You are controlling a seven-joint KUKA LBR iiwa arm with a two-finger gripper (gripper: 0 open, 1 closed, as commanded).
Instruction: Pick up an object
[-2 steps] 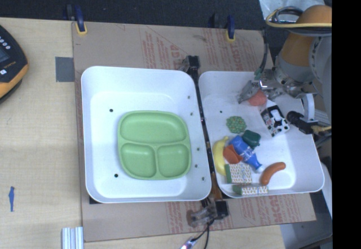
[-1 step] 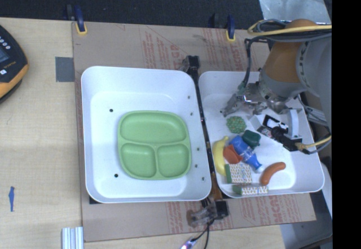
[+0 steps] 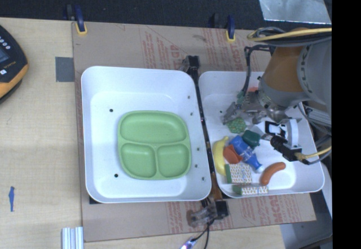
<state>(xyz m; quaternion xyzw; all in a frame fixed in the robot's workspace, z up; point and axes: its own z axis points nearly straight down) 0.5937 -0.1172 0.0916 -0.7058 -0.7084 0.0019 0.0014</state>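
Single fixed cam, mounted above desk [image 3: 39,146], looking down at slant. Mid distance: both white bins fit in frame, left bin [image 3: 93,129] near centre, right bin [image 3: 214,87] toward right side. Desk far edge and dark floor at top. Arm [image 3: 293,73] enters from right, overlapping right bin.

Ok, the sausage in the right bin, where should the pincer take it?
Grip the sausage across its middle, coming straight down from above. It lies flat and slanted near the right bin's front corner, apart from the pile, so close the fingers across its narrow width, crosswise to its long axis.
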